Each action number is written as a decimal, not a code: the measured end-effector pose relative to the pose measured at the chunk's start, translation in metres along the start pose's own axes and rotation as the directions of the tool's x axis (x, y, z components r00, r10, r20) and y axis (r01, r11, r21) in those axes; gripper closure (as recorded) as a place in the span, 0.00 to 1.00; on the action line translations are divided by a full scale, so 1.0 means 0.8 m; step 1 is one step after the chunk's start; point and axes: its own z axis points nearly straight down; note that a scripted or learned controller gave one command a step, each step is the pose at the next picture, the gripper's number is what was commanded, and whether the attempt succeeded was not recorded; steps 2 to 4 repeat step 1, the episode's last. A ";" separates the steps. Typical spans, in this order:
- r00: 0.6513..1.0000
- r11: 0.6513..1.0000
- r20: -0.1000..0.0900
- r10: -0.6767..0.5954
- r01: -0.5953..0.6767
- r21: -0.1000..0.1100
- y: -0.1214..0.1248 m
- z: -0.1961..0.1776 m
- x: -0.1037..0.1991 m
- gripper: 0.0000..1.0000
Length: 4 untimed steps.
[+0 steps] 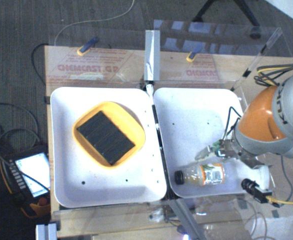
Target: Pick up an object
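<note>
A clear plastic bottle (202, 174) with amber liquid, a label and a black cap lies on its side near the front wall of the right bin (191, 114), cap pointing left. My gripper (215, 152) hangs low over the right bin, just behind and above the bottle's right half, and nothing shows held in it. A yellow dish (131, 119) sits in the middle of the left bin (66, 109), and a black ribbed square pad (106, 137) lies tilted on it.
The grey and orange arm (266, 124) comes in over the right bin's right edge. A metal divider post (152, 54) stands behind the seam between the bins. A tablet and cables (28, 171) lie on the floor to the left.
</note>
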 end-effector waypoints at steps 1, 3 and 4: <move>0.993 0.993 -0.008 0.121 -0.120 0.013 0.053 0.003 -0.013 0.00; 0.993 0.993 -0.008 0.121 -0.120 0.013 0.053 0.003 -0.013 0.00; 0.993 0.993 -0.008 0.121 -0.120 0.013 0.053 0.003 -0.013 0.00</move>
